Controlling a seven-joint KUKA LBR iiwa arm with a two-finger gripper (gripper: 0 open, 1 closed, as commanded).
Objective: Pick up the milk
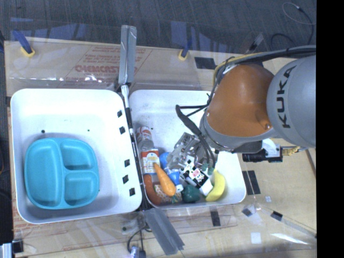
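While metal gripper, grip unclear, hovers, boxy cow-patterned milk carton, curved banana.

- Setting: robotics lab, test cell for bin picking.
- Industrial grey arm with orange band, maker's lettering on the casing, reaches in over the tabletop.
- Two shallow white plastic bins sit side by side, edges touching, a grey divider strip at the join.
- Clear plastic sheeting covers the tabletop, held by blue and yellow clips.
- Black cables trail across the dark grey carpet floor.
- Bin contents are toy props: turquoise sectioned plastic tray, plastic carrot, plastic banana.
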